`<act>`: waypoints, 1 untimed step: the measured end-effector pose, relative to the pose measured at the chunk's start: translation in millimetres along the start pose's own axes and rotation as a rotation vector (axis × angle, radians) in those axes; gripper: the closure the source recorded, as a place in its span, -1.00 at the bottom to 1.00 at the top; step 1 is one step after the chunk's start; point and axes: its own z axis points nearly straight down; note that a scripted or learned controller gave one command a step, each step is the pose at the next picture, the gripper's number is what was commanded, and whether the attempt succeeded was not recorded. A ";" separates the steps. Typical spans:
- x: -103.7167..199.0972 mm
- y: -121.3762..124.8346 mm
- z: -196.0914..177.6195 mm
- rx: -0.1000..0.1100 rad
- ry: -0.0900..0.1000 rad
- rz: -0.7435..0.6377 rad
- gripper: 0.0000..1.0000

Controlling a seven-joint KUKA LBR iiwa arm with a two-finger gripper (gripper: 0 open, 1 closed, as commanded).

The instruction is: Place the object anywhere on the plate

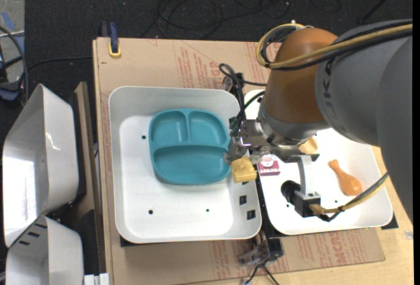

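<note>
One yellow block (243, 171), A logs: under the gripper (241, 156), at the lower-right corner of the teal plate (187, 146). On the rim or beside it, I can't tell.

B: Gripper state?

A: Not readable; the wrist covers it.

B: Other counts?

A: One plate, three compartments, in the left bin (131, 211). Two bins in all. The right bin (367, 215) has one pink-and-white item (268, 164) by its left wall and one orange piece (346, 176), well apart.
</note>
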 end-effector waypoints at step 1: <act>47.8 0.4 -9.6 0.000 0.000 0.001 1.00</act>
